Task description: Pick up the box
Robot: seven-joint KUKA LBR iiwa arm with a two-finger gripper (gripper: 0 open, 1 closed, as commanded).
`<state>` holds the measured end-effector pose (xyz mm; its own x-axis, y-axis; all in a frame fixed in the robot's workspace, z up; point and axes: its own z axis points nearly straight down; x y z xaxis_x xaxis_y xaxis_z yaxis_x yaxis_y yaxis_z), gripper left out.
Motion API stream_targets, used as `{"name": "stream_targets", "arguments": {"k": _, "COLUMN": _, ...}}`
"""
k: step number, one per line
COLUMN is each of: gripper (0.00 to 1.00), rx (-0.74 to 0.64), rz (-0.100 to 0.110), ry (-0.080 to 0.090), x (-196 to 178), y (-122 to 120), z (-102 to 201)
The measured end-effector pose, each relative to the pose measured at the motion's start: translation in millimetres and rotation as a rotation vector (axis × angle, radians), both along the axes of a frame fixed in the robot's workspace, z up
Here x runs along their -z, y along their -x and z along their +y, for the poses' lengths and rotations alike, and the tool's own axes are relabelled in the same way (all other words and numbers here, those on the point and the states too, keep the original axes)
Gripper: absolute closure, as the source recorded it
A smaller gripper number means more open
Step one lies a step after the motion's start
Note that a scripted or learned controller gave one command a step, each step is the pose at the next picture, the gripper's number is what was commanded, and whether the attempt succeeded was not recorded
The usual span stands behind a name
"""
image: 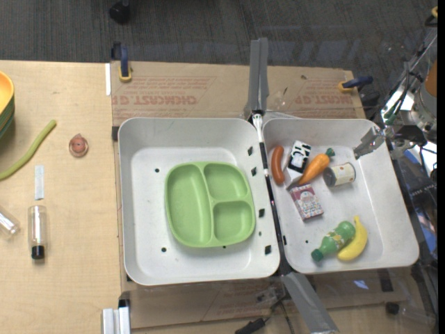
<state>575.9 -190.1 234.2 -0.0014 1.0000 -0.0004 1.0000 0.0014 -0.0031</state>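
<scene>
Cardboard sheeting (208, 89), printed with reversed lettering that looks like "CHEMCAST GP", lies under two white bins. We see the left bin (139, 186) holding a green divided plate (210, 204). In the right bin (396, 207), the box (306, 202), small and red, lies flat near centre with a carrot (314, 166) at twelve o'clock. At two o'clock the gripper (368, 145) hovers over the rim; we cannot tell its grip.

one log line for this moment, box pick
stage: approach | hand: above right bin back right corner, nothing held | box: flat on right bin floor, near carrot, untouched | left bin: green tray
</scene>
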Motion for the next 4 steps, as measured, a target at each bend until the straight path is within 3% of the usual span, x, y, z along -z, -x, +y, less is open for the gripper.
{"name": "stream_targets", "arguments": {"k": 1, "gripper": 0.0, "rx": -0.01, "rz": 0.0, "ry": 0.0, "x": 79, "y": 8, "z": 68}}
{"name": "stream_targets", "arguments": {"k": 2, "gripper": 0.0, "rx": -0.481, "rz": -0.001, "ry": -0.002, "x": 135, "y": 42, "z": 97}}
{"name": "stream_targets", "arguments": {"k": 3, "gripper": 1.0, "rx": -0.476, "rz": -0.002, "ry": -0.002, "x": 127, "y": 42, "z": 96}}
{"name": "stream_targets", "arguments": {"k": 4, "gripper": 1.0, "rx": -0.277, "rz": -0.001, "ry": 0.0, "x": 43, "y": 1, "z": 157}}
